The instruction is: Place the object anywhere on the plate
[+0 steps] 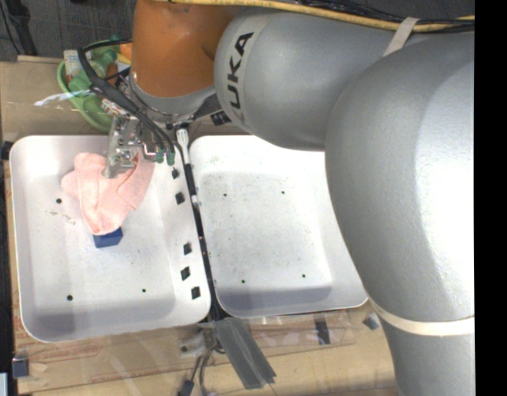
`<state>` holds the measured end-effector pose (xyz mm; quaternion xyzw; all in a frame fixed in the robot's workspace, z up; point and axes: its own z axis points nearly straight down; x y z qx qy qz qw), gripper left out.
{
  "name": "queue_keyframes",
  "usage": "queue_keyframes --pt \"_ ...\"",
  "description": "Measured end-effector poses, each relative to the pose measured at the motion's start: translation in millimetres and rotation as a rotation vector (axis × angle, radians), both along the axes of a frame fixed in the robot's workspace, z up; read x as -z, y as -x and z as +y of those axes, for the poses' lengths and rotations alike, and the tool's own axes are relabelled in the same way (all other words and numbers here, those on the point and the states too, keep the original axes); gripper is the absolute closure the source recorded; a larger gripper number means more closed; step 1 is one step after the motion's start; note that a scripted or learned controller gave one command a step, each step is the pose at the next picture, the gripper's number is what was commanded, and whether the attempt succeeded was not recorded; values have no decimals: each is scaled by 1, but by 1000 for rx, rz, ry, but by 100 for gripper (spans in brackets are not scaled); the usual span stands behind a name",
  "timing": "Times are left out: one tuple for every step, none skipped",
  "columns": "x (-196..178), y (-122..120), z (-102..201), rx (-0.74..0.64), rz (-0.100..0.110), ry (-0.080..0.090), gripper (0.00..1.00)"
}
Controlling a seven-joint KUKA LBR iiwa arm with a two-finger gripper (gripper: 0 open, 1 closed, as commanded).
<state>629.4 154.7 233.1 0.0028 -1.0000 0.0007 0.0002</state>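
A pink cloth [105, 195] lies crumpled in the upper half of the left white bin [39, 246]. A small blue block [108, 238] peeks out from under the cloth's lower edge. My gripper [119, 165] reaches down from the orange wrist band and meets the top of the pink cloth. A green plate-like dish [82, 89] sits beyond the left bin's far edge, on the bench, partly hidden by the arm and its cables.
The right white bin [269, 246] lies beside the left one, with a dark divider strip [190, 221] between them. The big grey arm [385, 139] covers the right side and top of the scene. Clear plastic wrap [59, 99] lies beside the green dish.
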Motion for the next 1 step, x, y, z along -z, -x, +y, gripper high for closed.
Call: queue_keyframes --pt "0 0 0 0 -1 0 0"
